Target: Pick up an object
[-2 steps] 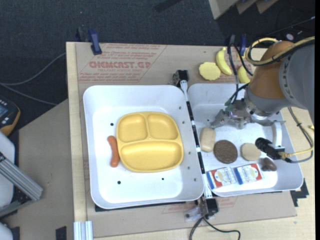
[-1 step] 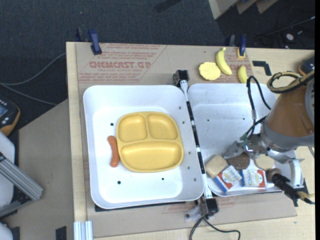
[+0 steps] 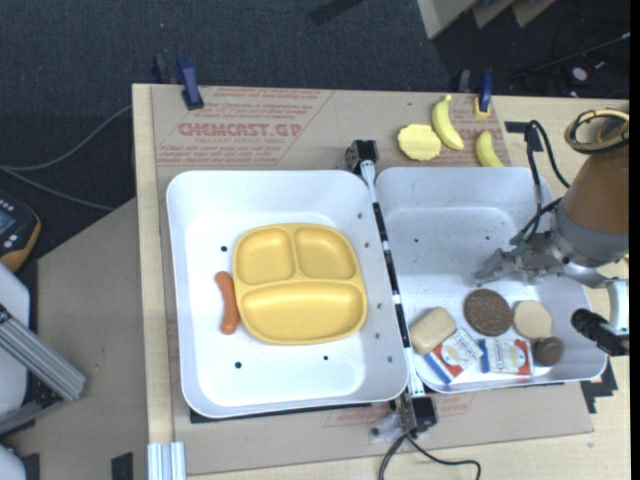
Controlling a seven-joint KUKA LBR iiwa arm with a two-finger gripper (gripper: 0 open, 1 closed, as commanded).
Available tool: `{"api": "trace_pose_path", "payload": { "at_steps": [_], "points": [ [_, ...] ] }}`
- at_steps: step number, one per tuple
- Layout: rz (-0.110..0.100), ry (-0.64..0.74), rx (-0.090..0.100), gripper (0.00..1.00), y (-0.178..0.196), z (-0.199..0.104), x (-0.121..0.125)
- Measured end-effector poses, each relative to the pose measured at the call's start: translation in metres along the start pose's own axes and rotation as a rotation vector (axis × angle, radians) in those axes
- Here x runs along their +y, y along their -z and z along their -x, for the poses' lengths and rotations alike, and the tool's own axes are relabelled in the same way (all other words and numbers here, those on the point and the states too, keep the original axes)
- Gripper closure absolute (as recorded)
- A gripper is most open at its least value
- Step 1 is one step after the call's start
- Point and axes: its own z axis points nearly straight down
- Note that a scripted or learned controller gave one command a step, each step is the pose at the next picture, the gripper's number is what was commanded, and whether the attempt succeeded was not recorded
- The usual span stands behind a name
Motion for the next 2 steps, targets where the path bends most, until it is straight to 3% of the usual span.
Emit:
{"api": "trace_pose_path", "payload": {
  "at_steps": [1, 2],
  "points": [
    [0.009, 0.009, 0.002, 0.0, 0.001, -0.018, 0.128],
    [-0.012, -0.004, 0.006, 0.0, -0.001, 0.01, 0.025]
  ]
}}
